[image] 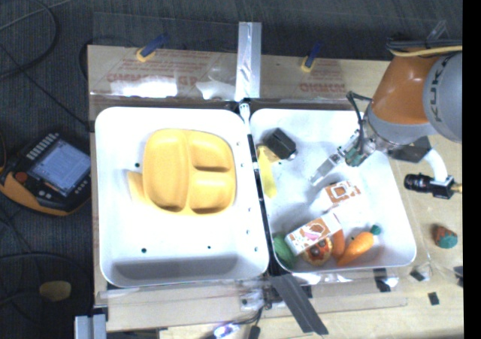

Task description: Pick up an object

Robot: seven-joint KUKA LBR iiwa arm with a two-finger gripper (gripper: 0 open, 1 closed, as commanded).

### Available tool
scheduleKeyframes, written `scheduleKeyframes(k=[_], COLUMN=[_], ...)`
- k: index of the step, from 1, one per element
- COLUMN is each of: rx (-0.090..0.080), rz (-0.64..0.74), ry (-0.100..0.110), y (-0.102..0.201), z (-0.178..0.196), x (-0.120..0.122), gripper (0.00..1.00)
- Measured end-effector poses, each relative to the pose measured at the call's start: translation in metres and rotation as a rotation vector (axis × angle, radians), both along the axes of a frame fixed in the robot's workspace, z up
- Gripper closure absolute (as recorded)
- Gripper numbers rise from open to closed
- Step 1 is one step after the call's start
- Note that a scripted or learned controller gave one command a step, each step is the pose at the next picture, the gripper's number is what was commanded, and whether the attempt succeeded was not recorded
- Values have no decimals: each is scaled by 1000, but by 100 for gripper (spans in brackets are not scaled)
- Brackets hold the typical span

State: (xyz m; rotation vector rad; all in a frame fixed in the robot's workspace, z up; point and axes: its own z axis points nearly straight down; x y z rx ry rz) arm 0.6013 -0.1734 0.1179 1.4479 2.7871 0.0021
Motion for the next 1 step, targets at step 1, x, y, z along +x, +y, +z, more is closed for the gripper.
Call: scheduleKeyframes(k=[1], rx=[-3], rz=[-96], ry=[-13], y=[-2], z=[-28], x=[-71], gripper=[0])
